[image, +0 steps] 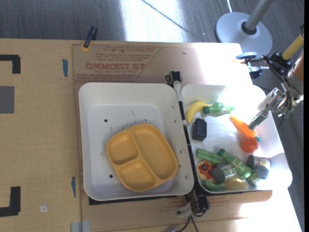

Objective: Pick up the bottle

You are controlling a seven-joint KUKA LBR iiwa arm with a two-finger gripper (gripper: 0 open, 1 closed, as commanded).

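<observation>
A small light-green bottle [217,109] lies on its side at the back of the right bin [273,129], next to a banana [194,108]. A second, darker green bottle with a label [235,166] lies among clutter at the bin's front. My gripper [255,122] hangs over the right side of this bin, reaching in from the right. Its tip is at the upper end of an orange carrot [240,125]. It is well to the right of the light-green bottle and behind the dark one. Nothing shows as held.
The right bin also holds a black block [199,129], a red tomato [249,144], a grey can [261,164] and green and red vegetables [208,170]. A yellow divided plate [141,156] lies in the left bin [91,129]. A lamp base [237,27] stands behind.
</observation>
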